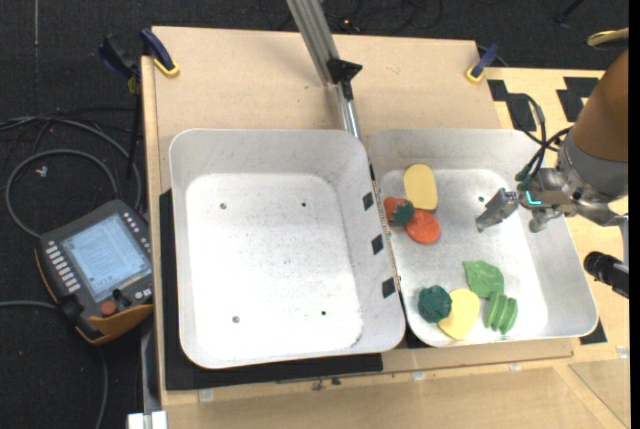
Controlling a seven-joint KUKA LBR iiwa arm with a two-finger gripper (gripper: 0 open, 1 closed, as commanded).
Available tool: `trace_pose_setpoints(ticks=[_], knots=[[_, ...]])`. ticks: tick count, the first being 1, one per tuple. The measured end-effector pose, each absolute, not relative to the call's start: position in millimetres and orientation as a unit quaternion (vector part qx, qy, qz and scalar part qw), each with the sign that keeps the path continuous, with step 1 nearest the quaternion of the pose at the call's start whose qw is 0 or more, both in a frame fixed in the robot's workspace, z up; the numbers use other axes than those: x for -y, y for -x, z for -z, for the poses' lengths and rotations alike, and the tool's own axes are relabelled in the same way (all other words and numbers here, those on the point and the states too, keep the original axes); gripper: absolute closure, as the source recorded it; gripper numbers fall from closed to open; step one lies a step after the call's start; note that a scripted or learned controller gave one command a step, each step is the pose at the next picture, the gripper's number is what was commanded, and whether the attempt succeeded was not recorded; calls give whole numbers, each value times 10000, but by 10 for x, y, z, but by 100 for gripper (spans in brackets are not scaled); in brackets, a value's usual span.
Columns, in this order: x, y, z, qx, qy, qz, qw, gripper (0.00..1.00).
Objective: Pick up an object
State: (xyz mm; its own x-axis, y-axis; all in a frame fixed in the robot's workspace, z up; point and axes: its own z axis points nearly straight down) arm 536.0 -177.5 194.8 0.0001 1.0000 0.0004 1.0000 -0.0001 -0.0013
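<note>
— Claw [512,210]?
— Spread apart, clamped on nothing, above bare floor near the right bin's [560,322] far-right rim.
— Nearest pickings?
— Left: yellow piece [421,186], red-orange piece [424,229]. Nearer the camera: green toys [484,279].

Two bins sit side by side on the counter [260,82]. All the toy food [421,187] is in the right bin [560,312], with the pincer [515,212] above its right side.

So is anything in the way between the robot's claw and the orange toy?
Nothing visible. The gripper sits over bare bin floor in the right bin, and the orange toy lies to its left across an open stretch.
</note>
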Motion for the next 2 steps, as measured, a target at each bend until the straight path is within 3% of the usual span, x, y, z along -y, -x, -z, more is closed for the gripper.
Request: trace_pose_setpoints(ticks=[1, 2], knots=[[1754, -5336, -1305, 7067, 7075, -17, 30, 0], [1749, -5339, -940, 7068, 7074, -2, -1, 0]])
